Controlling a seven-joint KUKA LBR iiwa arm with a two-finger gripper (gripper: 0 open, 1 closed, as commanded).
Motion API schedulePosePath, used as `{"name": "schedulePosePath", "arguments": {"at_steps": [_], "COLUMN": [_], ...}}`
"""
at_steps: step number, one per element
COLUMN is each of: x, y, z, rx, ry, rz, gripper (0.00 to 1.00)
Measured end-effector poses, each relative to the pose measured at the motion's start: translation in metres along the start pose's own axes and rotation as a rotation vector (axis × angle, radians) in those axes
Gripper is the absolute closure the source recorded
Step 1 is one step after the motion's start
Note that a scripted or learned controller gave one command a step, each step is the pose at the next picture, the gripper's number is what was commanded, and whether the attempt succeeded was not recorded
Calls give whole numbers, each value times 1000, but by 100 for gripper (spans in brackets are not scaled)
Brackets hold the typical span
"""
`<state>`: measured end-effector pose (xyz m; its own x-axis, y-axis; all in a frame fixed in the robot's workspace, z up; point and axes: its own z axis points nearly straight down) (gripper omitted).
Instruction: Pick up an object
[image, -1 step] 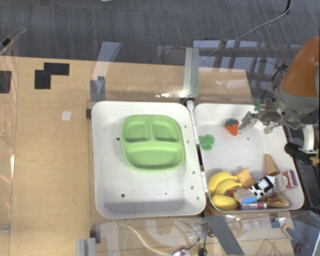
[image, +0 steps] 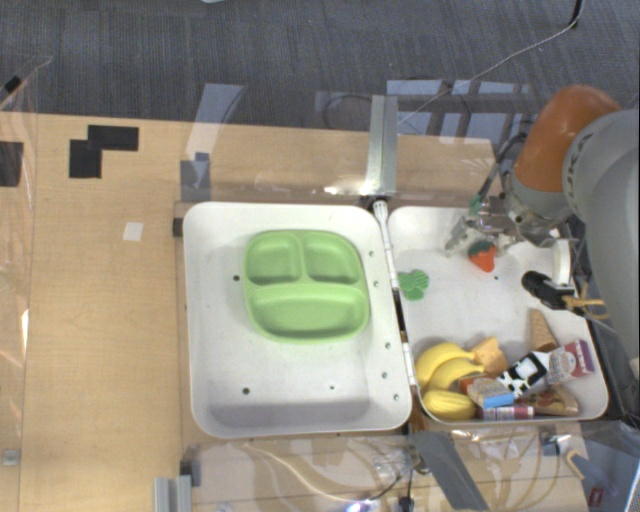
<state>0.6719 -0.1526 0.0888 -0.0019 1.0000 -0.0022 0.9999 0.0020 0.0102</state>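
orange-red small toy (image: 484, 259) lies in the right bin (image: 450, 310), near its back wall, just below and between the tips of the gripper (image: 482, 232). fingers are spread apart, grasping nothing. a straight descent would bracket it.

Surface (image: 90, 300): pale wood look, matt, smooth, with black matt patches (image: 100, 148). Floor (image: 250, 45) behind: grey, ribbed carpet-like texture. Left bin (image: 215, 330) and right bin (image: 460, 310): white plastic, smooth, slight sheen. Divided plate (image: 305, 283): green plastic, smooth, satin. Metal strip (image: 384, 140) between the bins: bare, brushed, reflective. Arm (image: 600, 190): grey smooth casing, orange band (image: 560, 135) glossy. Bananas (image: 450, 378): yellow, smooth, plastic look. Clear sheet at left edge (image: 20, 200): transparent, glossy.
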Motion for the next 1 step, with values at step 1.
{"name": "schedulePosePath", "arguments": {"at_steps": [1], "x": [2], "y": [3], "z": [-13], "rx": [-7], "ry": [-1], "rz": [-8], "gripper": [100]}}
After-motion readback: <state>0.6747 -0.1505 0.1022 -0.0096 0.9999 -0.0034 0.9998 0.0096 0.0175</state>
